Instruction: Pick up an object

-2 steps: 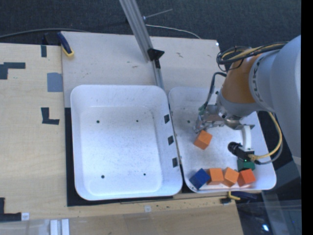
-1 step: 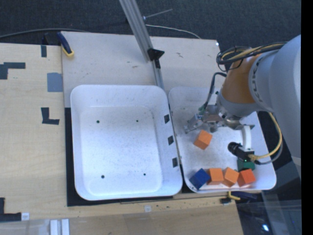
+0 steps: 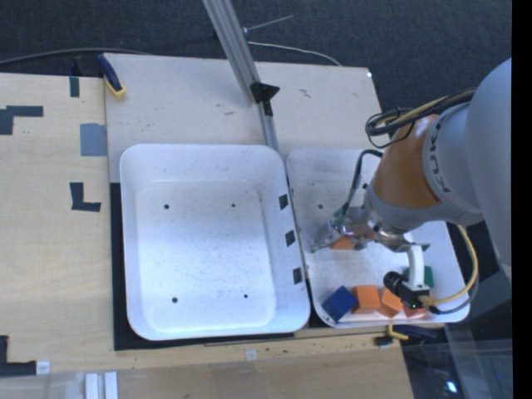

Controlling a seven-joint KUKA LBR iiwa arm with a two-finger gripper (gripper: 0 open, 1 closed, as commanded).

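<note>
Pincer [image 3: 345,238]: low in the right bin [image 3: 316,173], over a small orange piece [image 3: 342,243]; grip state cannot be told.
Other objects: blue block [image 3: 337,302], orange block [image 3: 366,298] at near wall.
Technique: centre over the piece, close fully, lift vertically.

We see our grey arm [image 3: 478,152] reaching in from the right, its orange band [image 3: 403,173] bent downward above the right bin [image 3: 320,169]. The tool [image 3: 342,235] hangs low inside that bin, its tip perhaps near the floor.
</note>
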